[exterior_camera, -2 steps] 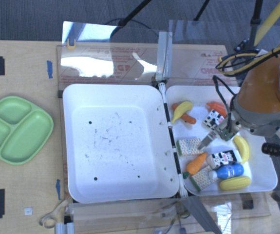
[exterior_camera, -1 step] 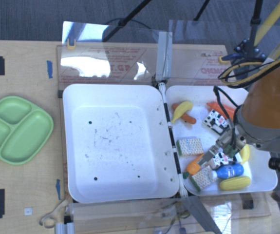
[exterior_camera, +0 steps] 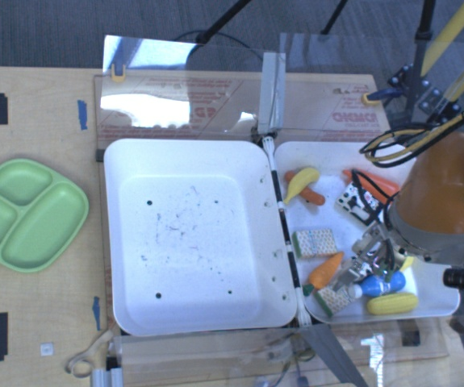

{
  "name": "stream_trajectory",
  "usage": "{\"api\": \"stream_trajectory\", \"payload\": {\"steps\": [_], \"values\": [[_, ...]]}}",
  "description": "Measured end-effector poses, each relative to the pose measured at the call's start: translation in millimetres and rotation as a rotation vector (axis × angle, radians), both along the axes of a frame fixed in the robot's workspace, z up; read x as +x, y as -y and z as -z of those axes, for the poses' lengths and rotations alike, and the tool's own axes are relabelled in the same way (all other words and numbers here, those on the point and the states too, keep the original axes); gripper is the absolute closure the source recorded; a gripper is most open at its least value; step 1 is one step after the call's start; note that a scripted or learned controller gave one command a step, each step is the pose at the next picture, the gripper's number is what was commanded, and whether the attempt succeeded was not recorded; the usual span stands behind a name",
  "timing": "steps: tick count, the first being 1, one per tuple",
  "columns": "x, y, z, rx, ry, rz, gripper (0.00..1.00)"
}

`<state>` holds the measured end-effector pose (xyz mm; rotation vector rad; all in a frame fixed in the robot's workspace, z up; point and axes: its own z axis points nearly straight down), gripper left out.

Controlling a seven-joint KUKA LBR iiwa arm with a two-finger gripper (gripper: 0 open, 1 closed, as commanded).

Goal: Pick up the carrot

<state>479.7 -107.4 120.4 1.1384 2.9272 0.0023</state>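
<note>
A wooden counter (exterior_camera: 38, 103) stands on grey carpet, with black stands and yellow poles rising at the upper right. On the counter sit two shallow white bins side by side, with clear plastic panels standing behind them. The left bin (exterior_camera: 191, 232) holds nothing but faint scuff marks and a few dark dots. To its left, apart from it, a green divided plate (exterior_camera: 26, 214) lies on the wood, with black tape marks and bits of blue tape nearby.

The right bin (exterior_camera: 437, 297) is crowded. Near its far left corner lies a banana (exterior_camera: 300, 181) with a small orange piece (exterior_camera: 312, 197) just beside it. A black-and-white object (exterior_camera: 354, 201) sits near the middle, with a red-orange strip behind it. A speckled sponge (exterior_camera: 315, 241) lies toward the left wall. The carrot (exterior_camera: 325, 270) lies just in front of the sponge, tilted, its thick end toward the bin's left wall. In front of it lies a green-edged block (exterior_camera: 335, 298), and to the right a blue item (exterior_camera: 379, 285) and a yellow corn cob (exterior_camera: 390, 303).

The arm (exterior_camera: 441, 192) reaches in from the right, its orange band above the wrist. The hand (exterior_camera: 364, 262) hangs low over the bin just right of the carrot, above the blue item. Whether its fingers are apart or together I cannot tell, and nothing shows between them.
</note>
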Motion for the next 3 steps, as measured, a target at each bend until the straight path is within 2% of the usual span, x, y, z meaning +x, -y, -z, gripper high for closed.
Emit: {"api": "stream_trajectory", "payload": {"steps": [1,2,3], "values": [[0,0,0,0.000,0.000,0.000,0.00],[1,-13,-10,-0.001,0.003,-0.344,0.00],[60,-7,28,-0.008,0.017,-0.546,0.00]]}}
